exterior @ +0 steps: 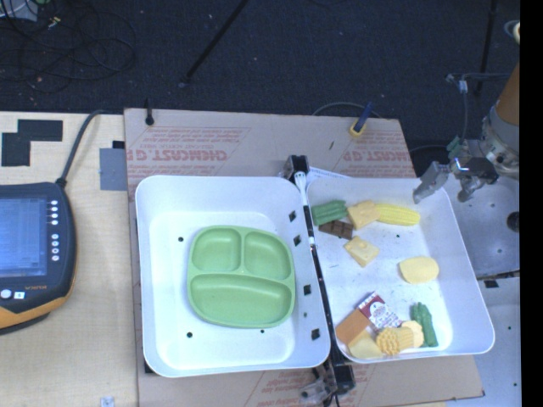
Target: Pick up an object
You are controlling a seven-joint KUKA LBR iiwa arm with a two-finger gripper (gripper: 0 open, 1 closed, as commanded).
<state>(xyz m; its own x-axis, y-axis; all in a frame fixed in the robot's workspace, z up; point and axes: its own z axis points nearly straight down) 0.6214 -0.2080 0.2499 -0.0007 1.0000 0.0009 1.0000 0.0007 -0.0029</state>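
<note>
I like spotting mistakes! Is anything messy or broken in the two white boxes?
Nothing looks broken or spilled. The green plate lies flat in the left box. The toy food, like the corn, lies loosely scattered in the right box.

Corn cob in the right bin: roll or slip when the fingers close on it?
The corn cob looks rounded and elongated, so it probably rolls if nudged sideways. It resembles light, stiff plastic, likely slippery. It touches a yellow wedge, which may shift with it.
</note>
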